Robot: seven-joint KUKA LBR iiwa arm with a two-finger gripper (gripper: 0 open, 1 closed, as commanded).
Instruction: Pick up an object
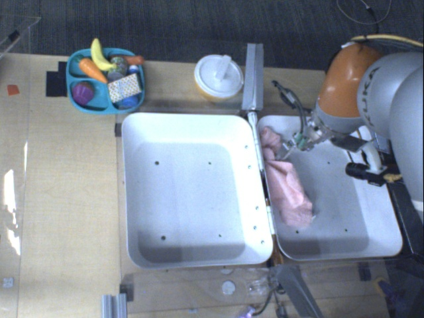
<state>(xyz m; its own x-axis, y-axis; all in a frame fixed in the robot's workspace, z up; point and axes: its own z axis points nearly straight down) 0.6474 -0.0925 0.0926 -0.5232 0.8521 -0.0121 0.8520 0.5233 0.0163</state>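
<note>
A pink cloth (pixel 286 189) lies crumpled along the left wall of the right bin (pixel 344 240), running from its far left corner toward the middle. My gripper (pixel 296 143) hangs low at the far end of this bin, right beside the cloth's upper part. Its tip seems to touch the cloth's edge, but the contact is too small to make out. The grey arm with its orange band (pixel 348 78) comes in from the right, above the bin's far right corner.
The left bin (pixel 192 126) adjoins the right one. Behind the bins stand a blue divided tray of toy food (pixel 105 79), a white lidded cup (pixel 218 77) and a grey metal post (pixel 252 78). Bare wooden bench (pixel 59 197) lies to the left.
</note>
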